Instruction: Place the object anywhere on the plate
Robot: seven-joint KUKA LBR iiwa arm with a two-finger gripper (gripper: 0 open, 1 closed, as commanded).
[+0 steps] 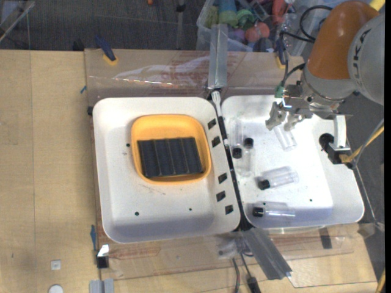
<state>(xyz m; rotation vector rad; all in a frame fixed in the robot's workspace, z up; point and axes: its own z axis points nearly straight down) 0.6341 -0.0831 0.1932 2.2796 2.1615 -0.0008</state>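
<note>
Tool [281,119] open above right bin [317,188]

A crate of colourful toys [256,8] sits behind the two white bins [110,163]

The grey, orange-banded arm [342,41] reached in from the right, its jaws parted and pointing downward, holding nothing.

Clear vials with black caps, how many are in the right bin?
4 visible: one vial by the divider, one under the tool, one mid-bin, one at the front. More may be hidden.
</note>
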